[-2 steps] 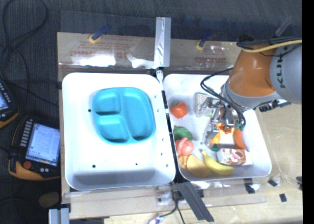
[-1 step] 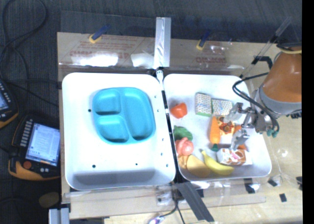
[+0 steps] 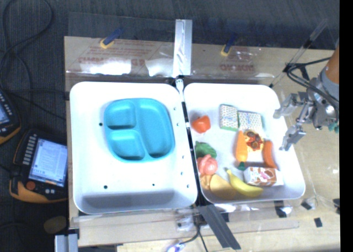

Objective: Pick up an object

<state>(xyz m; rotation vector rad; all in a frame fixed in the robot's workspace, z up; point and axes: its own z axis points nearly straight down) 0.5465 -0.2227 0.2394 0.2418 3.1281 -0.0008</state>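
The right bin [image 3: 276, 94] holds several toy foods: a red tomato [image 3: 202, 123], two patterned packets [image 3: 228, 116] [image 3: 249, 121], an orange carrot [image 3: 268, 153], a green leafy piece [image 3: 205, 149], a pink strawberry [image 3: 208, 164], a banana [image 3: 242, 185] and a small carton [image 3: 259, 176]. My gripper [image 3: 284, 126] hangs over this bin's right rim, to the right of the packets and the carrot. It is open, with nothing between its fingers.
A blue divided tray [image 3: 138, 128] lies in the left bin [image 3: 88, 151]. A metal divider [image 3: 183, 52] stands at the back between the bins. A handheld pendant [image 3: 41, 162] sits off the bench at the left.
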